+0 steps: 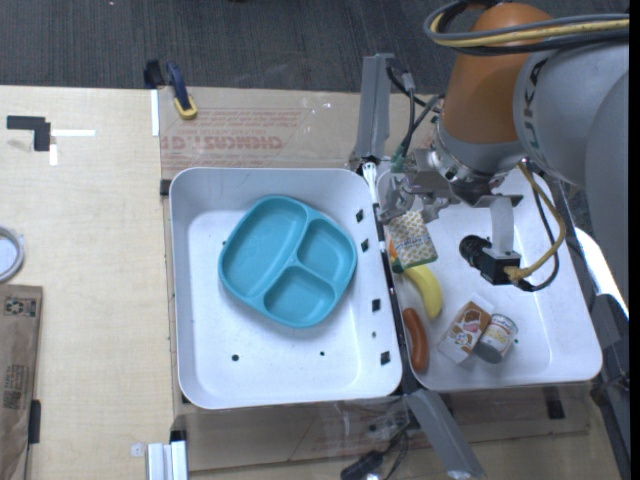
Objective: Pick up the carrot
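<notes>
Orange and slim, the carrot [397,261] peeks out under a speckled packet [412,240] just below my gripper [405,200]; whether that is open I cannot tell. I could nab the packet or the yellow banana [427,290] instead, or jam against the white plastic bin's wall [383,268] on the pale wood tabletop [80,218]

Counter [80,218]: pale wood-look board, matt and smooth.
Left bin [200,368]: white plastic, faint sheen.
Divided plate [288,260]: turquoise plastic, smooth, soft gloss.
Arm shell [585,78]: grey, smooth; orange band [485,58] glossy.
Banana [428,290], just below the pincer [405,203]: yellow, smooth-skinned.
Can [497,336]: metal, shiny rim.
Cardboard sheet [255,133]: brown, matt.
</notes>
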You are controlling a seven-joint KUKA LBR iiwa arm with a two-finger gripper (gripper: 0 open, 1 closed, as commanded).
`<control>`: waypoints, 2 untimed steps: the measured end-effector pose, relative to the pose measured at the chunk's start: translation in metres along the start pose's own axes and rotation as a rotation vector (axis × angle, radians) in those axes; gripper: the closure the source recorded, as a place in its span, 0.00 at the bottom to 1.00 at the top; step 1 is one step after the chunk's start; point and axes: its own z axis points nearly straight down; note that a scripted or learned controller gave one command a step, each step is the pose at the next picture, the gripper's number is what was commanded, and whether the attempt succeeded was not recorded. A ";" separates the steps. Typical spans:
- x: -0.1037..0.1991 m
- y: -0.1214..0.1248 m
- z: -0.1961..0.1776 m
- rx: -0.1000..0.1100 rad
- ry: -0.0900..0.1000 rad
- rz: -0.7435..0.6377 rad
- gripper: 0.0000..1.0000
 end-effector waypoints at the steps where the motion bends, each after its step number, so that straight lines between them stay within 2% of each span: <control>1: -0.025 -0.076 0.039 0.001 0.002 -0.619 1.00; 2: -0.026 -0.075 0.031 0.000 0.001 -0.615 1.00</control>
